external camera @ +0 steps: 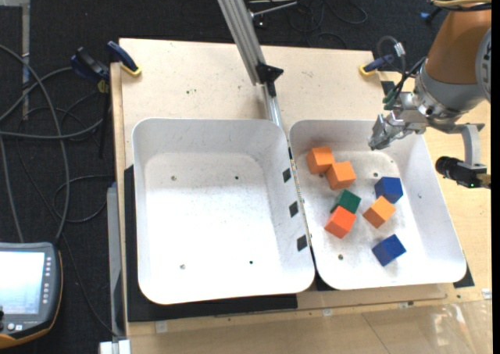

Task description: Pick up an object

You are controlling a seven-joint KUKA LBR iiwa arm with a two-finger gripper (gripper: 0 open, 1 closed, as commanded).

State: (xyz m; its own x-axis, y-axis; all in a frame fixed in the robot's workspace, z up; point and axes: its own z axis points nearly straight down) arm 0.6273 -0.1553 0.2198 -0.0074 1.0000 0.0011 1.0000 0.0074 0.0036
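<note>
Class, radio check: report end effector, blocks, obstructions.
End effector above right bin's far edge, holding nothing. Seven blocks lying loose in the bin. Nothing obstructing.

No text, label, brand or number can be read anywhere in this view. The handheld screen at the near left corner glows with what may be lines of writing, but it is too small and blurred to make out. The small dark squares along the divide between the two bins carry no legible marks.
</note>
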